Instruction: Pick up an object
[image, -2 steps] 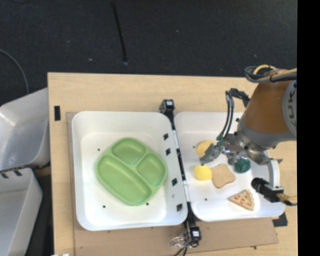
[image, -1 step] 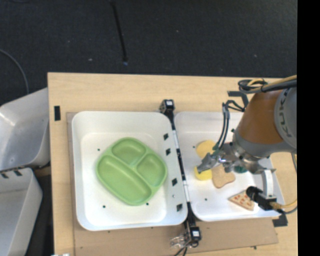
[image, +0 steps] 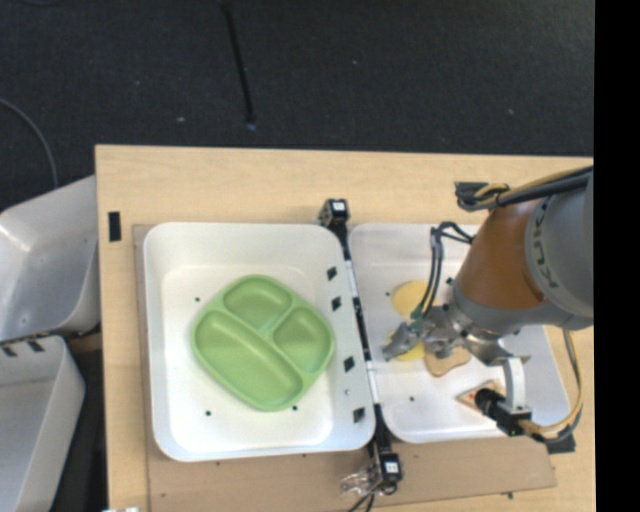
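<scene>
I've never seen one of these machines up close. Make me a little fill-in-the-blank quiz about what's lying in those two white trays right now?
1. The green divided plate lies in the ____ bin as the camera sees it.
2. That plate has ____ compartments.
3. The gripper is low over the right bin, close to a flat ____ -coloured piece.
4. The band above the arm's wrist is ____.

Missing words: left; three; yellow; orange
</scene>
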